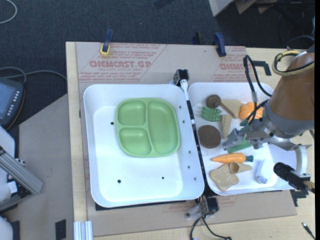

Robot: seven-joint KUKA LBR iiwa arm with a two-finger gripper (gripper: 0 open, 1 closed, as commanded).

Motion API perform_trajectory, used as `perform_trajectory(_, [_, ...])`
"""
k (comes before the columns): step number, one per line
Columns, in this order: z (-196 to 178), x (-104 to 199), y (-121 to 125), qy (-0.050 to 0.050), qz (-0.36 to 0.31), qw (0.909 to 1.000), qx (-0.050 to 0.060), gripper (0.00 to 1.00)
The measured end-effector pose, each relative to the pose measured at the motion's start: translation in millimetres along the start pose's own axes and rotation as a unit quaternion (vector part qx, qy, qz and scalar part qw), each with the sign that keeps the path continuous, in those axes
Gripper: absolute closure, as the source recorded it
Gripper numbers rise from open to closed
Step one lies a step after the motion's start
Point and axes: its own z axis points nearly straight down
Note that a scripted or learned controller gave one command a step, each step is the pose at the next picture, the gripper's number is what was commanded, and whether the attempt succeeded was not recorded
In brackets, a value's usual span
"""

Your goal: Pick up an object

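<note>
Your gripper [239,136] hangs low over the right bin [200,91], among the toy food. Whether it is released or clenched, you cannot tell from this slant. Nearest candidate: the toy carrot [230,158], lying just below the gripper in the camera view, toward the bin's near edge. Its long axis runs left-right, green tip pointing right. Brown round patty [209,135] sits to the gripper's left. Green divided plate [148,127] rests in the left bin [95,149], well apart.
</note>
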Motion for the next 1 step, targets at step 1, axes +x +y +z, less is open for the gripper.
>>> perform_trajectory(1, [-5.2,0.0,2.8,-0.001,-0.001,1.0000,-0.006,0.00])
